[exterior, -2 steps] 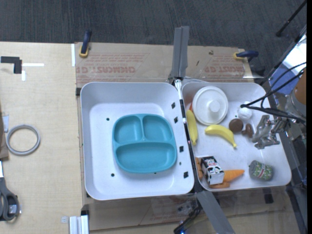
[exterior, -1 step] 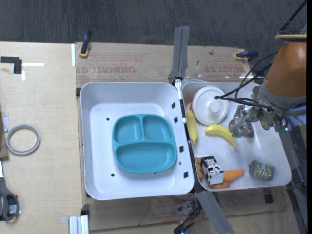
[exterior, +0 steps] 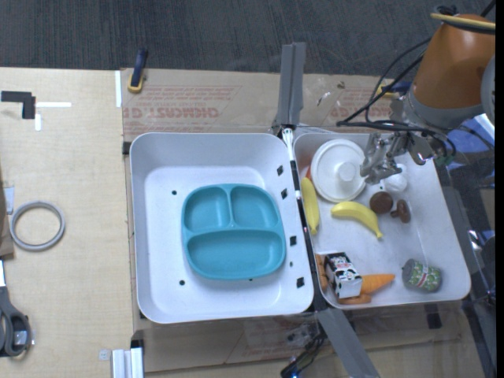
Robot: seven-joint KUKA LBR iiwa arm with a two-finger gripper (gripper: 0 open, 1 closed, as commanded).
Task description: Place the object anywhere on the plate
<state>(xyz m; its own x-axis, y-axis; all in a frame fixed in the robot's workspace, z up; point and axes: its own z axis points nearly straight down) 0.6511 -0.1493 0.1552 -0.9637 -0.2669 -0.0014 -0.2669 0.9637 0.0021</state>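
Plate [exterior: 236, 254]: teal, rounded-rect, 3 compartments, two small ones on its 12 o'clock side and one wide one on the 6 o'clock side. It lies flat, approx. centre of the left bin [exterior: 153, 235], nothing on it. Long axis runs 9-to-3, tipped slightly so the 3 end sits a bit lower.

Gripper [exterior: 376, 170] hangs over the right bin [exterior: 441, 235], at the 3 o'clock edge of a white bowl [exterior: 337, 170]. Can't tell if it's apart, together or clamped on anything, since cables and wrist clutter the view.

Loose items, all in the right bin:
- Banana [exterior: 358, 215], at 6 o'clock from the bowl, curved, long axis approx. 10-to-4.
- 2nd banana [exterior: 311, 205], along the bin's 9 o'clock wall, axis 12-to-6.
- Two brown lumps [exterior: 381, 202], just at 3 o'clock of the first banana.
- Carrot [exterior: 370, 284] and small carton [exterior: 340, 272], touching, near the 7 o'clock corner.
- Green item [exterior: 422, 276], towards the 5 o'clock corner.
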